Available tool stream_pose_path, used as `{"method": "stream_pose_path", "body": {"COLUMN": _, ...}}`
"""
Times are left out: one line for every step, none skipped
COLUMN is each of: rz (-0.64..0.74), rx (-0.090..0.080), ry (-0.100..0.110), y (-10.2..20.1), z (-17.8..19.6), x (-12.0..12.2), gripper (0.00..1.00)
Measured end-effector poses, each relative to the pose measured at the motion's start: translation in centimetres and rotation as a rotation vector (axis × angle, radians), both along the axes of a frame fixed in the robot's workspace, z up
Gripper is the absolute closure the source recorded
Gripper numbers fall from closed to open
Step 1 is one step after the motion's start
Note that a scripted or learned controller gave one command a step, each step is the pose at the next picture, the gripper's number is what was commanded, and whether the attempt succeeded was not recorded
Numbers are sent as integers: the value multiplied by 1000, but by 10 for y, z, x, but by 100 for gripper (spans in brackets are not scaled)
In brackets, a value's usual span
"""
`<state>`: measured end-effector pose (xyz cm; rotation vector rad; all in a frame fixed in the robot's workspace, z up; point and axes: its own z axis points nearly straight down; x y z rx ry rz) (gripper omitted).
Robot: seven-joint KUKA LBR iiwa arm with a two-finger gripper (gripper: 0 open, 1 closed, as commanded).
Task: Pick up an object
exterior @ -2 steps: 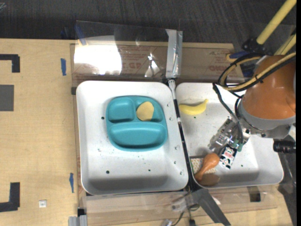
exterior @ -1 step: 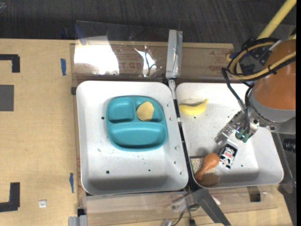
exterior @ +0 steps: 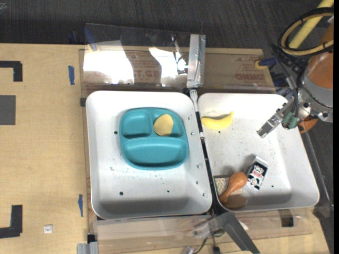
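Right bin (exterior: 296, 194) as landmark: end effector (exterior: 269, 126) over its right half, grip state impossible to tell. Banana (exterior: 216, 120) near its back-left corner; small card (exterior: 257, 174) and brown object (exterior: 234, 184) toward its front.

Bright overhead light, glare on plastic sheet (exterior: 143, 62)

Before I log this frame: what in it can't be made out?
- Gripper: small and blurred in the camera view; finger state unreadable.
- Small printed box: label too small to read.
- Orange-brown object: its lower end merges with the right bin rim; identity unclear.
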<state>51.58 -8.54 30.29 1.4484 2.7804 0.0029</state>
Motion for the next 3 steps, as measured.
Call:
{"method": "stream_pose_path", "body": {"rz": 67, "rx": -1, "ry": -3, "y": -27, "z": 68, "x": 36, "gripper": 100}}
{"method": "stream_pose_path", "body": {"rz": 68, "rx": 0, "ry": 3, "y": -26, "z": 65, "x": 36, "gripper": 0}}
{"method": "stream_pose_path", "body": {"rz": 86, "rx": 2, "ry": 13, "y": -44, "z": -61, "x": 11, "gripper": 0}}
